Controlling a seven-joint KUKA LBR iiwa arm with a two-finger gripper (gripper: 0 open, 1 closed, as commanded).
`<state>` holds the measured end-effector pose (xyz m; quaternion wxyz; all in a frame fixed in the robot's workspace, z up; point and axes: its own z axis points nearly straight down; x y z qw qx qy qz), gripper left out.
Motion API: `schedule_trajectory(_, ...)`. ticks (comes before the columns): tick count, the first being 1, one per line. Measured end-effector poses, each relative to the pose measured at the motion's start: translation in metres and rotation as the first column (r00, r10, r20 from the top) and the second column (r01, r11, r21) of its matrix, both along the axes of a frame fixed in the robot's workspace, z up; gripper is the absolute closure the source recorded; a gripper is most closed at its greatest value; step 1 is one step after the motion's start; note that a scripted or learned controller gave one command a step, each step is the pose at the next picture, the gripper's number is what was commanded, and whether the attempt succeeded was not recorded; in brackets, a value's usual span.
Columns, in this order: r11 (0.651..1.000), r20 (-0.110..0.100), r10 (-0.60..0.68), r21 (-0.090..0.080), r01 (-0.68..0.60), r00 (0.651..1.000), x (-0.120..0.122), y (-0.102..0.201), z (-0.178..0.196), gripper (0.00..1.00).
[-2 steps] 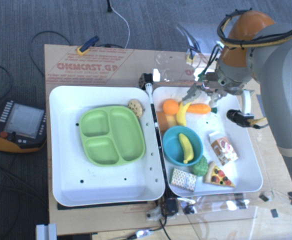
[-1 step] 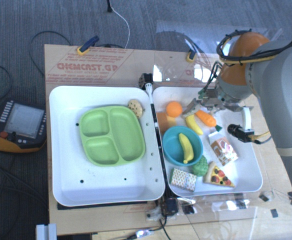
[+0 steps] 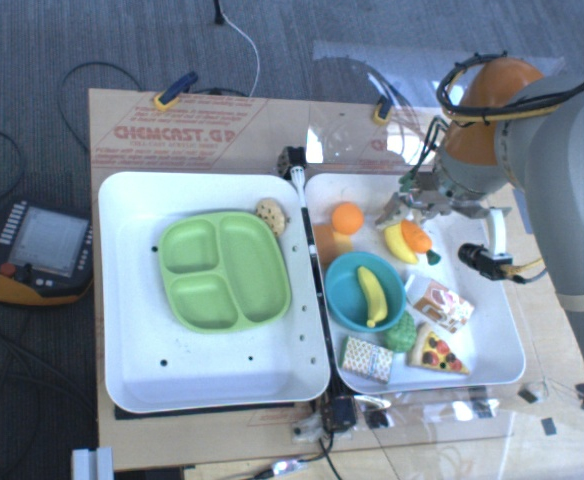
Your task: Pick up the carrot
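Note:
The carrot (image 3: 419, 238), orange with a small green tip at its lower right, lies in the right bin (image 3: 492, 328) against a yellow fruit (image 3: 400, 245). My gripper (image 3: 410, 211) hangs just behind and above the carrot's upper end. Its fingers (image 3: 388, 213) look spread apart, and nothing shows between them. The grey arm with its orange band (image 3: 492, 93) reaches in from the upper right.
An orange (image 3: 347, 218) sits left of the carrot. A blue bowl (image 3: 352, 303) holding a banana (image 3: 371, 295) is just below. A sandwich piece (image 3: 442, 306), pizza slice (image 3: 439, 353), cracker box (image 3: 368, 358) and green vegetable (image 3: 402, 332) fill the front. The left bin holds a green plate (image 3: 224, 271) and a cookie (image 3: 270, 214).

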<state>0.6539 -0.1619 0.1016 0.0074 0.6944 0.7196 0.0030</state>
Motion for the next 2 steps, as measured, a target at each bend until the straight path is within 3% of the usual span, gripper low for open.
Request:
schedule_trajectory(1, 0.942, -0.012, -0.334, 0.008, 0.335, 0.942, -0.028, 0.114, 0.104, 1.0)
schedule_trajectory(2, 0.876, -0.021, -0.483, 0.002, 0.483, 0.875, -0.042, 0.169, 0.107, 1.0)
